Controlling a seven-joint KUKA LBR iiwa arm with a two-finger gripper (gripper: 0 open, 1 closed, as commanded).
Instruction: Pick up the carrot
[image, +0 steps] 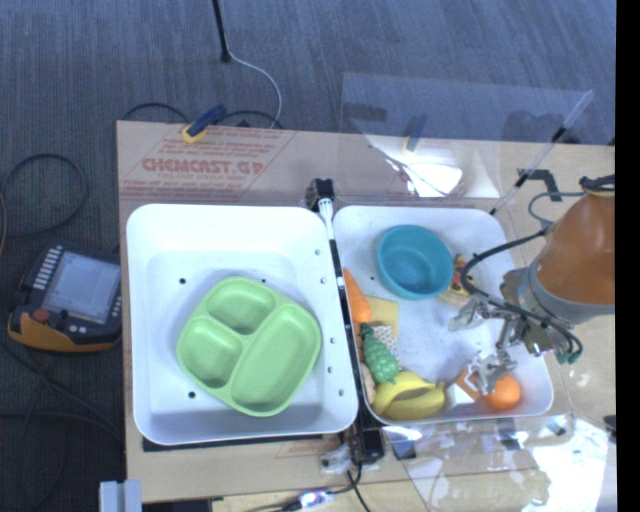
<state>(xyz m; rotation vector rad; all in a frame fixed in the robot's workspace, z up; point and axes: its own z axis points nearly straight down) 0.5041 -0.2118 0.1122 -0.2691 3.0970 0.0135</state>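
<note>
One carrot (357, 297) by left wall — corn (379, 354), banana (410, 397) nearby — pincer (492, 362) state unclear.

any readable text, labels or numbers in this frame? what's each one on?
"CHEMCAST GP": approximate reading of the red print on the brown board under the bins; the letters are blurred, so the spelling is uncertain.
Smaller red print beside it on the same board: too blurred to read.
Screen of the handheld pendant on the floor: lit, nothing legible.
Nothing readable on the white bins or the green divided plate.
</note>
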